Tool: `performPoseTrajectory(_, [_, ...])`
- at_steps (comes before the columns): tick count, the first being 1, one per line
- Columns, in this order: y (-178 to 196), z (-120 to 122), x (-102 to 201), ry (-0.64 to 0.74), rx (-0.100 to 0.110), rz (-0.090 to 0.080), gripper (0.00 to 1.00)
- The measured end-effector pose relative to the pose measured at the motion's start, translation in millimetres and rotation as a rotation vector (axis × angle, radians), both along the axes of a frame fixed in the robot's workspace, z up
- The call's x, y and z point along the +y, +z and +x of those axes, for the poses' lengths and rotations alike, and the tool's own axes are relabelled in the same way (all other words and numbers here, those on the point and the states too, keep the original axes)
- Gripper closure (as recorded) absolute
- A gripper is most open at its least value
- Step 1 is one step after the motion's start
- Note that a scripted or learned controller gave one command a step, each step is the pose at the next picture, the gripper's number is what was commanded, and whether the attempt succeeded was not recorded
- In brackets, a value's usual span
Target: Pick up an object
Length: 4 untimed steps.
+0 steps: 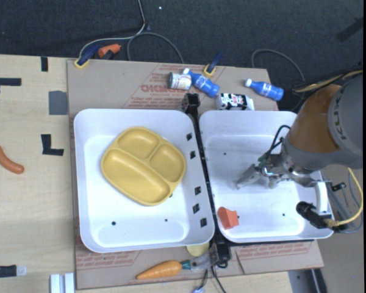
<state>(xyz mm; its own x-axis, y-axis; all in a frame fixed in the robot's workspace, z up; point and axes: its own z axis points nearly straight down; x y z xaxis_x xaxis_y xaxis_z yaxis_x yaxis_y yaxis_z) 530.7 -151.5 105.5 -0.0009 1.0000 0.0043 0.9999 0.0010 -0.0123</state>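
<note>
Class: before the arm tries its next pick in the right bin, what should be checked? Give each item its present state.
1. Target in bin: orange block lies near the right bin's front left corner: ok.
2. Tool above the block: not ok, it sits further back.
3. Block clear of other items: ok.
4. Block clear of the wall: cannot tell.
5. Tool free of load: ok, nothing between its fingers.

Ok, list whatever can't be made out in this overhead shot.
- Gripper, camera view: too small and blurred to tell whether the fingers are open or shut.
- Small bottles above the bins: labels too small to read.
- Pale yellow item below the left bin: mostly hidden by the bin's rim.
- Arm: cut off at the right.
</note>
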Motion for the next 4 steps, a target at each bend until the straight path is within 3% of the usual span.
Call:
performPoseTrajectory(1, [-21.2,83.8,38.0,0.005,-0.016,-0.006,0.00])
performPoseTrajectory(2, [-20.1,136.6,56.5,0.003,-0.013,-0.006,0.00])
performPoseTrajectory(3, [-18.7,138.7,-27.6,-0.003,-0.018,-0.007,0.00])
performPoseTrajectory(4, [-19.7,138.4,37.6,0.003,-0.014,-0.006,0.00])
